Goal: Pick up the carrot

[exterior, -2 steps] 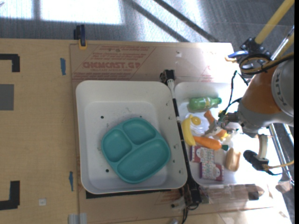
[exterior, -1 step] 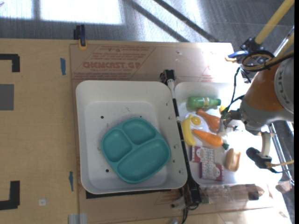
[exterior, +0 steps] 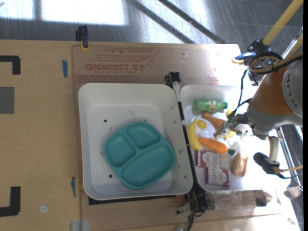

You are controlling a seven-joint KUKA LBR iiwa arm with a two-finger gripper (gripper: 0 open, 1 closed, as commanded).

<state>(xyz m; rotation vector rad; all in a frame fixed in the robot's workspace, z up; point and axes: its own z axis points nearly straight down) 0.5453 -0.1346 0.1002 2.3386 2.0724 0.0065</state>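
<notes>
An orange carrot [exterior: 212,145] lies slantwise in the middle of the right bin [exterior: 211,91], between a yellow banana [exterior: 193,135] and a bread roll [exterior: 238,164]. A second, smaller orange piece [exterior: 213,119] lies just above it. My gripper [exterior: 232,125] hangs low over the bin's right side, at the right end of the smaller orange piece and up and to the right of the carrot. The grey arm with its orange band [exterior: 269,93] comes in from the right.
The right bin also holds a green bottle [exterior: 209,105], a fried egg toy [exterior: 202,125] and a pink-and-white carton [exterior: 212,167]. A teal divided plate [exterior: 139,154] sits in the left bin [exterior: 96,105]. A black divider [exterior: 182,114] separates the bins.
</notes>
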